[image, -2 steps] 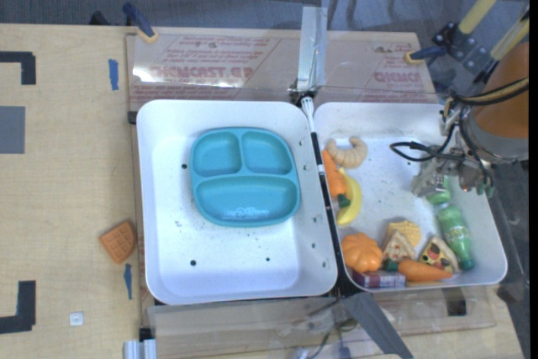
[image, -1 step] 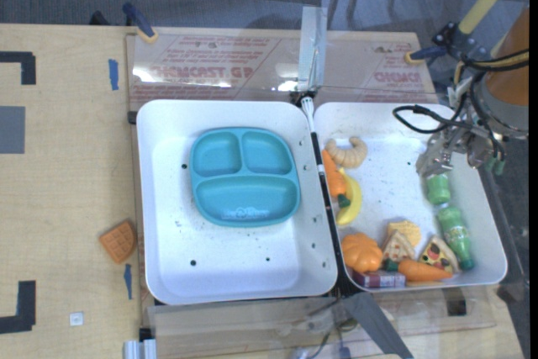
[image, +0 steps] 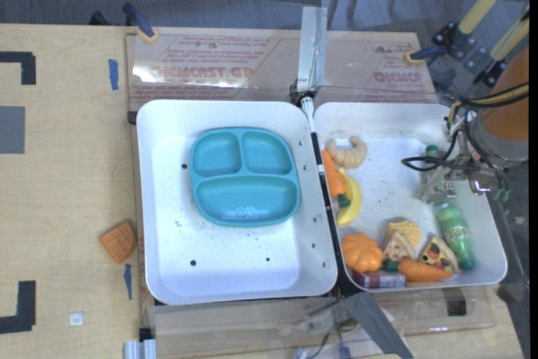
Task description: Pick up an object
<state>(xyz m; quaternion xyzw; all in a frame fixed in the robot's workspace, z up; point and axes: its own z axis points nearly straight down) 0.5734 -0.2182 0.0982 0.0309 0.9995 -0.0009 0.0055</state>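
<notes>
I'm looking down on two white bins with the arm reaching into the right one

A teal divided plate (image: 245,177) is lying in the left bin (image: 160,206); in the right bin (image: 387,139) I'm seeing a croissant (image: 347,150), a carrot (image: 334,179) and banana (image: 350,202), an orange pepper (image: 361,250), a pizza slice (image: 438,251) and a green bottle (image: 455,233), with the gripper (image: 443,183) hanging just above that bottle, and I cannot tell how its jaws are standing

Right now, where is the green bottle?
The green bottle lies in the right bin, near its right wall, just below the gripper and right of the pizza slice.
</notes>
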